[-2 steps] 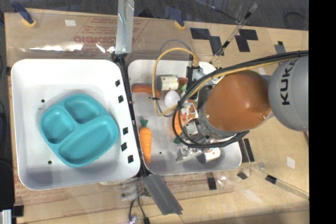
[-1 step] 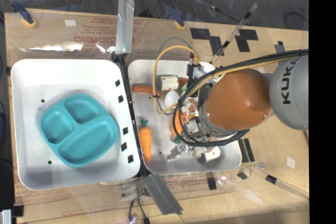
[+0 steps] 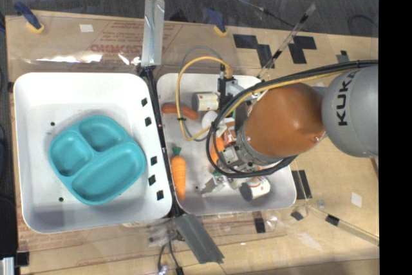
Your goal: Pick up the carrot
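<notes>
Presently, item list, bench w/ two white bins.

1. Carrot [image 3: 179, 175]: orange, green stub at its far end. Lies in the right bin [image 3: 281, 201], tight against that bin's left wall, nearer the front-left corner. Long axis runs along the wall, front to back, tip toward the front edge. Nothing is gripping it.

2. Gripper [image 3: 226, 178]: down inside the right bin, under the arm's [image 3: 351, 111] orange band and a loop of cables. Sits toward the bin's front-middle, so the carrot lies to the side of it, toward the divider betw. the bins, near but apart. Finger state: can't tell (wrist and cabling cover most of it), and no object is visibly in its grasp.

3. Right bin, other contents: a reddish sausage-like piece [image 3: 179, 110] near the back-left corner; a small white cylinder [image 3: 206, 100] just beside it toward the back; a white cap-like item [image 3: 258, 187] near the front edge, close under the wrist. Other bits are partly hidden by the arm.

4. Left bin [image 3: 38, 90]: holds one teal divided plate [image 3: 96, 158], three compartments, nothing in them, approx. central.

Judgement: pick not yet made. Next move likely needs a shift toward the left wall, w/ fingers closing across the carrot's short width; the wall leaves little room on that side, so a miss or a scrape is a fair risk.
</notes>
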